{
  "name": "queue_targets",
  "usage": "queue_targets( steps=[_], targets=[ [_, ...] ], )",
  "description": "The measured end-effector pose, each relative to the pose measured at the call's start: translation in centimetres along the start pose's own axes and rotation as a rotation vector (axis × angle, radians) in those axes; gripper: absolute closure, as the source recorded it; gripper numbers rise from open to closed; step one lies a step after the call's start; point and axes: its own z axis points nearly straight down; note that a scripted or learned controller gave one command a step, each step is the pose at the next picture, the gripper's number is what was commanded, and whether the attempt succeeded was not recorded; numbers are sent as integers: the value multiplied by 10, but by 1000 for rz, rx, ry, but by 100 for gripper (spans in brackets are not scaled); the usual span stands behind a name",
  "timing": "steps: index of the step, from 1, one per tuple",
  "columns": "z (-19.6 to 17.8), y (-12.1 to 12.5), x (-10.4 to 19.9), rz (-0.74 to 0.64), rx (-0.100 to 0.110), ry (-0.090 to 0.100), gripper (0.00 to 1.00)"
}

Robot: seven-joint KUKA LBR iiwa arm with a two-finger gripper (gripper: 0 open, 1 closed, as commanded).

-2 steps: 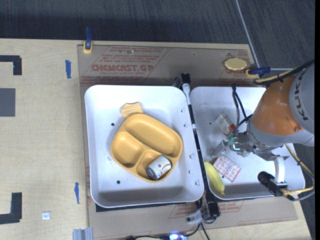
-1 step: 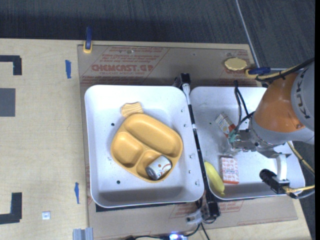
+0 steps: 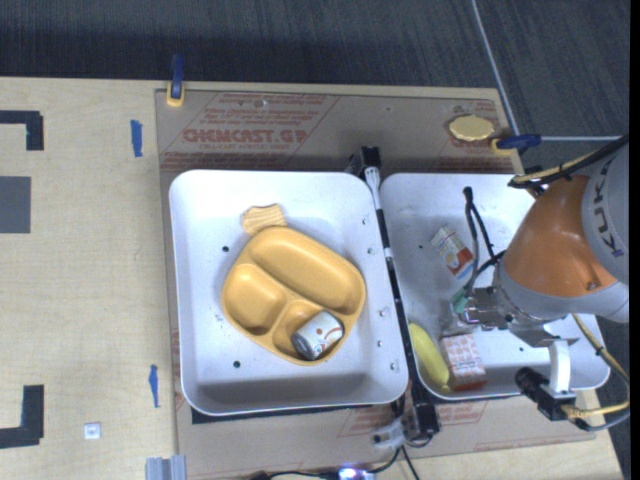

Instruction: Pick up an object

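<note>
The arm [image 3: 560, 253] hangs over the right bin [image 3: 420, 203]; I cannot tell its grip. At the bin's 7 o'clock edge a banana [image 3: 428, 356] touches a small box [image 3: 464, 360]; 11 o'clock lies open.

A yellow banana [image 3: 429, 357] lies against the right bin's [image 3: 420, 208] left wall, touching a small printed packet [image 3: 463, 360].

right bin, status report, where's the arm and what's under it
Arm low over right bin. Red-patterned packet and yellow piece beside the wrist, neither seen held. Black cables cross the bin.
</note>
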Motion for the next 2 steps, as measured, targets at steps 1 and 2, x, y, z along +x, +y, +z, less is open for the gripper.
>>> queue_targets(
  steps=[1,2],
  targets=[
    [1,-1,0,0,2,0,0],
    [1,-1,0,0,1,0,0]
  ],
)
